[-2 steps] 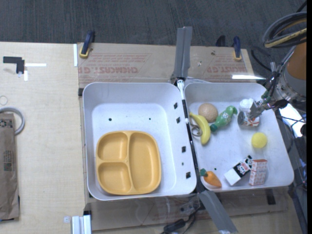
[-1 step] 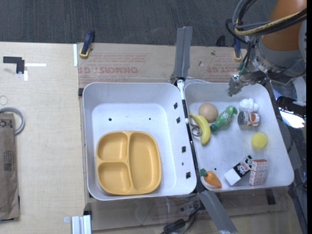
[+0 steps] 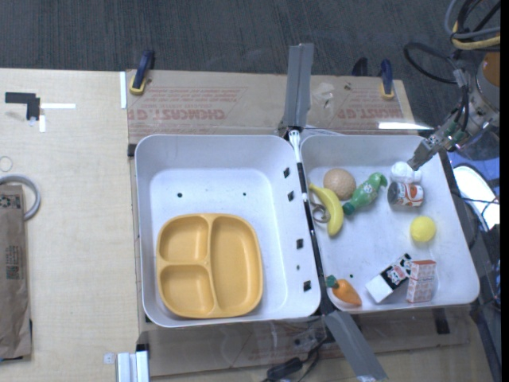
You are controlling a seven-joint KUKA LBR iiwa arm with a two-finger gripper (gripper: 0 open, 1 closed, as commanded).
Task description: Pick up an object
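The right bin (image 3: 453, 213) holds several objects: a banana (image 3: 331, 210), a brown round fruit (image 3: 339, 183), a green bottle (image 3: 364, 193), a small can (image 3: 406, 194) with a white piece (image 3: 400, 170) at its top, a yellow ball (image 3: 423, 229), a toy carrot (image 3: 344, 291), a black-and-white carton (image 3: 391, 278) and an orange carton (image 3: 421, 281). My gripper (image 3: 420, 156) hangs over the bin's far right corner, pointing down-left, its tip just above and right of the can. Nothing is visibly held.
The left bin (image 3: 159, 165) holds a yellow divided plate (image 3: 211, 263). A grey divider bar (image 3: 298, 94) runs between the bins. Cardboard (image 3: 207, 106) with clamps lies behind them. Cables (image 3: 469, 22) hang at the upper right.
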